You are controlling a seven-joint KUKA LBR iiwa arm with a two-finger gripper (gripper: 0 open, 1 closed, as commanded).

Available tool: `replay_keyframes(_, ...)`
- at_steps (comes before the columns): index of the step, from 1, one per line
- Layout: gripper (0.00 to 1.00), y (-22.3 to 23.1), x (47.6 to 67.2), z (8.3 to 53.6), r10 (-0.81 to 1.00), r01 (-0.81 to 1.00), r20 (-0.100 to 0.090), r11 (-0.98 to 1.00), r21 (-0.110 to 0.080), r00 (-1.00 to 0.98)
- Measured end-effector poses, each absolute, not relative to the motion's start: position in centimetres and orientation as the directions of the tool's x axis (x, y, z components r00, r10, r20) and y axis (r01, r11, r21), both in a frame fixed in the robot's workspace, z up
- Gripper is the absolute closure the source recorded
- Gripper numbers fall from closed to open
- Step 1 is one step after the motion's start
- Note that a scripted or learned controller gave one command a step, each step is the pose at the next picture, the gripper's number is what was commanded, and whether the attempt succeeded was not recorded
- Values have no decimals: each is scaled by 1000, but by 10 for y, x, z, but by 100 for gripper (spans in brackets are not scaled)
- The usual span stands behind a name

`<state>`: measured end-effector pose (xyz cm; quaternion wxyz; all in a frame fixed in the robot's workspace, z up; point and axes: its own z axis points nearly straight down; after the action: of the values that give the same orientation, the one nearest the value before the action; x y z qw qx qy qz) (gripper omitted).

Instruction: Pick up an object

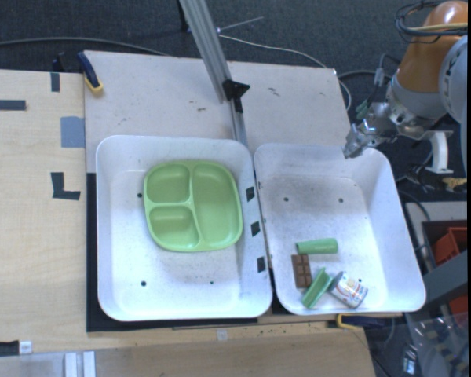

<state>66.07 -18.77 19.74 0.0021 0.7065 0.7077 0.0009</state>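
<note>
In the right bin (377, 203), near its front, lie a green cylinder (317, 247), a brown chocolate-like block (301, 270), a flat green piece (316, 288) and a small silver can (349, 290). My gripper (355, 145) hangs over the bin's far right corner, well away from those objects. Nothing shows between its tips. The arm reaches in from the right, with the orange band (424, 65) above the wrist.
The left bin (114, 234) holds a green divided plate (194, 205). A metal post (208, 38) slants down from the top to the gap between the bins. A blue and yellow clamp (89, 72) lies at the back left of the bench.
</note>
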Motion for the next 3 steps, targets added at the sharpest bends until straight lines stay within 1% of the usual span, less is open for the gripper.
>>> replay_keyframes(1, 100, -189, 654, 245, 1000, 1000, -2, 1, 4, -1)
replay_keyframes(2, 100, -138, 640, 251, 1000, 1000, 2, 6, -1, -6)
replay_keyframes(3, 100, -89, 614, 236, 1000, 1000, 2, 5, -4, -5)
